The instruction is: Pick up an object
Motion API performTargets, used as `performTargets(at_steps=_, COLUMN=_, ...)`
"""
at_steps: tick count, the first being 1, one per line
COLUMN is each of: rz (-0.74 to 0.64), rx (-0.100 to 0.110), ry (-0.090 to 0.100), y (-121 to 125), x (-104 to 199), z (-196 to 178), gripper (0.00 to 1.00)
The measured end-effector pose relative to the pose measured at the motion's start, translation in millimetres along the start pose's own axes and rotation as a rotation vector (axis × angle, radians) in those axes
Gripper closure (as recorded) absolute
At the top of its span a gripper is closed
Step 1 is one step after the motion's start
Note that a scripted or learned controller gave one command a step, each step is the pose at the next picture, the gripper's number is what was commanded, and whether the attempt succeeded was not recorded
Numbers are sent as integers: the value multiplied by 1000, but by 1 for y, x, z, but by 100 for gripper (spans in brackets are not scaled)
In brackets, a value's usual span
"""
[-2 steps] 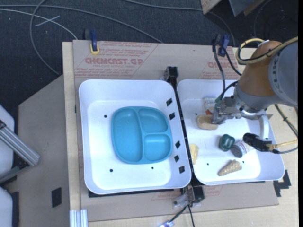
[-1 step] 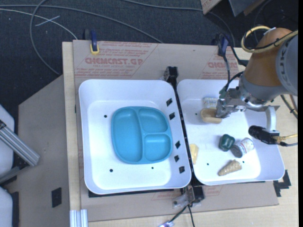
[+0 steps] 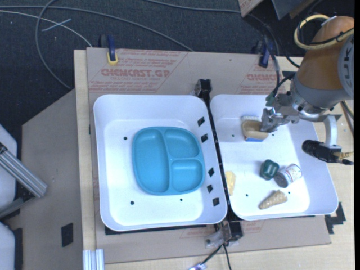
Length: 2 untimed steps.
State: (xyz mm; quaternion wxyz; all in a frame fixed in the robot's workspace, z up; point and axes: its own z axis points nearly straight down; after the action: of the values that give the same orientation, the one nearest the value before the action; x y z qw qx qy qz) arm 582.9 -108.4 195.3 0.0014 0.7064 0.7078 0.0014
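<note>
Over right bin (image 3: 315, 204), gripper (image 3: 269, 122) covers tan object's (image 3: 251, 130) edge; jaws' state unclear.

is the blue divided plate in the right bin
No, the blue divided plate lies in the left bin.

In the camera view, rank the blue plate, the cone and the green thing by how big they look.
1. Blue plate, by far the largest.
2. Cone.
3. Green thing.
The last two look close in size, so that order is unsure.
</note>
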Motion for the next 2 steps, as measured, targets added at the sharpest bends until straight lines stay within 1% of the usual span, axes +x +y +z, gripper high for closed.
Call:
performTargets(at_steps=1, rz=0, rx=-2, ry=-1, y=1, x=0, z=-54, gripper=100)
performTargets(at_steps=2, rz=-2, rx=3, ry=1, y=19, x=43, z=-44, gripper=100)
